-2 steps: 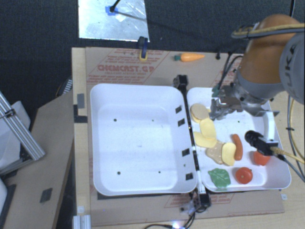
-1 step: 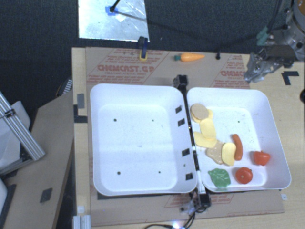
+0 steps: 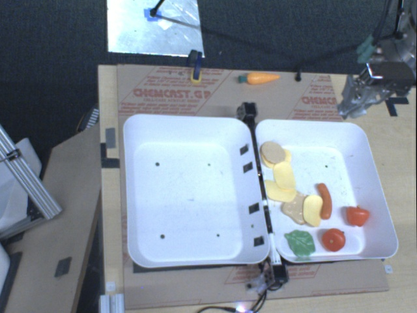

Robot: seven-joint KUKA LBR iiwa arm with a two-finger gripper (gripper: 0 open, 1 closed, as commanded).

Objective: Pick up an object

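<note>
Orange carrot [image 3: 258, 79] on bench | gripper [image 3: 357, 103] well right, apart

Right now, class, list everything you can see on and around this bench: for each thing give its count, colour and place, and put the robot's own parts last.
Bins: 2, white, side by side on the bench; left, right.
Yellow and tan toy food pieces: several, overlapping, exact count unclear, left half of the right bin.
Sausage: 1, red-orange, middle of the right bin.
Red round pieces: 2, near the right bin's front right; one, one.
Green leaf piece: 1, front of the right bin.
Carrot: 1, orange, on the bench behind the bins.
Clamp: 1, blue and yellow, bench's back edge.
Metal sheet: 1, silver, on the floor beyond the bench.
Pincer: 1, grey metal, above the right bin's back right corner.
</note>
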